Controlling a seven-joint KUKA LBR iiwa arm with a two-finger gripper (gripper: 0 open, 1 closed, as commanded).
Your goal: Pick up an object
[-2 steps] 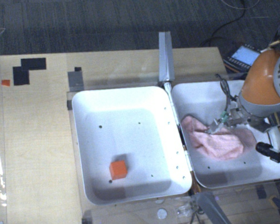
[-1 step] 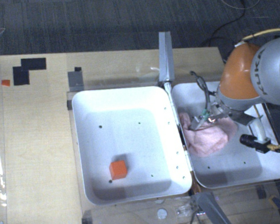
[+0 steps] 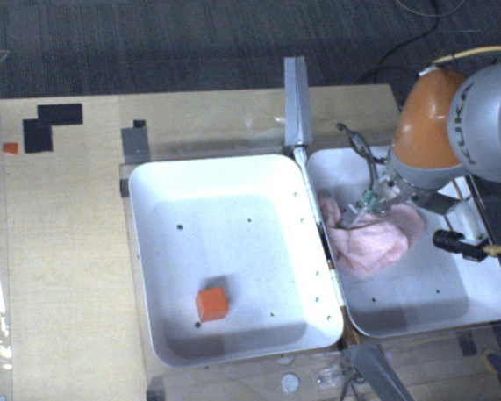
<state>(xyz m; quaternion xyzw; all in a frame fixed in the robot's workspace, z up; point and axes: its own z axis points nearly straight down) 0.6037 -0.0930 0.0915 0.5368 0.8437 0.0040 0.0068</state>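
A crumpled pink cloth (image 3: 369,238) lies in the right bin (image 3: 419,298), near its left wall. My gripper (image 3: 363,209) hangs low over the cloth's upper part, right at its surface, below the orange band of the arm (image 3: 433,129). A small orange cube (image 3: 212,304) sits in the left bin (image 3: 223,189), toward its front left, far from the gripper.
A metal divider post (image 3: 295,103) stands behind the seam between the two bins. Cables (image 3: 466,245) run along the right bin's right side. The wooden bench (image 3: 56,284) spreads out to the left, with black marks (image 3: 48,125) at its back.
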